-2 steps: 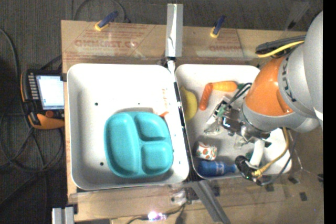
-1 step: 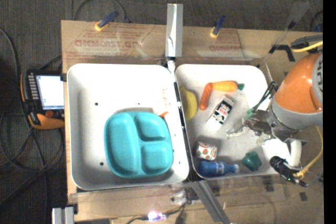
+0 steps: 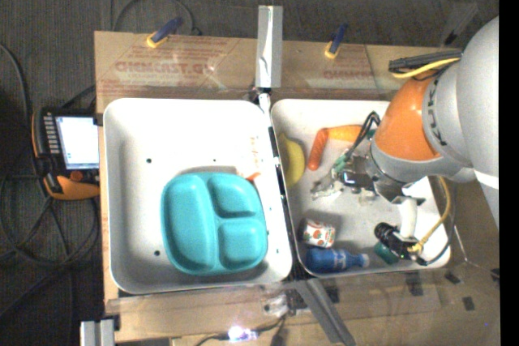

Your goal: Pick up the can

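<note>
- The can (image 3: 319, 235), a small white one with orange-red marks, is lying on the floor of the right bin (image 3: 357, 111), near its front wall and just above a blue bottle (image 3: 336, 260).
- The gripper (image 3: 336, 178) is hanging over the middle of that bin, apart from the can and up-right of it; whether its jaws are apart or together I cannot tell.
- Nothing is showing between them, so the lift is not yet done.
- Judging from this, reaching, closing and raising are all remaining.
- A teal divided plate (image 3: 214, 221) is sitting in the left bin (image 3: 130, 174).
</note>
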You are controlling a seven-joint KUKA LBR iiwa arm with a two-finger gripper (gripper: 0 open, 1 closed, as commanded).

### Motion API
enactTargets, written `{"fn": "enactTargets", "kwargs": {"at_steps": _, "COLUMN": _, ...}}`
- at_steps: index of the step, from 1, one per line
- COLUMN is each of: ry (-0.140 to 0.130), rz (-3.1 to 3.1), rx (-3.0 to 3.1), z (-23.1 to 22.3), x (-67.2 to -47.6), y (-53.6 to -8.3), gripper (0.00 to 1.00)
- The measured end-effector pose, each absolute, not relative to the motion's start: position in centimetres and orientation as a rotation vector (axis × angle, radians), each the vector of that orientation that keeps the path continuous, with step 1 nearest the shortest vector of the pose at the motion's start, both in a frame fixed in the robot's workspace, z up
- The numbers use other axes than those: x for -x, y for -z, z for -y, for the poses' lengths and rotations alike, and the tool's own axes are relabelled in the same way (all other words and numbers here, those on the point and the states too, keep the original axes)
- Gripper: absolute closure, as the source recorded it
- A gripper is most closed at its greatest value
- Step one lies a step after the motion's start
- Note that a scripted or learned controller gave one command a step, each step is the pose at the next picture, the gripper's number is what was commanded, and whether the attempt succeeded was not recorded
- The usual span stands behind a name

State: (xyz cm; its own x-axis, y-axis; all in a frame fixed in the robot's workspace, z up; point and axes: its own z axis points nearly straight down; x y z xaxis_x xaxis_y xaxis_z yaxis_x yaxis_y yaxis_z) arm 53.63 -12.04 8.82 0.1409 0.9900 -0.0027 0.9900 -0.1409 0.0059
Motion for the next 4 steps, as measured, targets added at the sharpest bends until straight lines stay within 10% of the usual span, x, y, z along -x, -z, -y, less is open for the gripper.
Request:
{"fn": "enactTargets", "kwargs": {"at_steps": 1, "ry": -0.018, "rz": -1.810, "rx": -2.548, "z": 11.6, "x": -49.7, "y": -8.9, "gripper": 0.00}}
{"fn": "enactTargets", "kwargs": {"at_steps": 2, "ry": 0.012, "rz": -1.920, "rx": -2.493, "z": 20.8, "x": -48.3, "y": -18.5, "gripper": 0.00}}
{"fn": "enactTargets", "kwargs": {"at_steps": 3, "ry": -0.003, "rz": -1.833, "rx": -2.546, "z": 13.5, "x": -49.8, "y": -8.7, "gripper": 0.00}}
{"fn": "enactTargets", "kwargs": {"at_steps": 4, "ry": -0.005, "rz": -1.833, "rx": -2.547, "z": 13.6, "x": -50.0, "y": -9.5, "gripper": 1.00}}
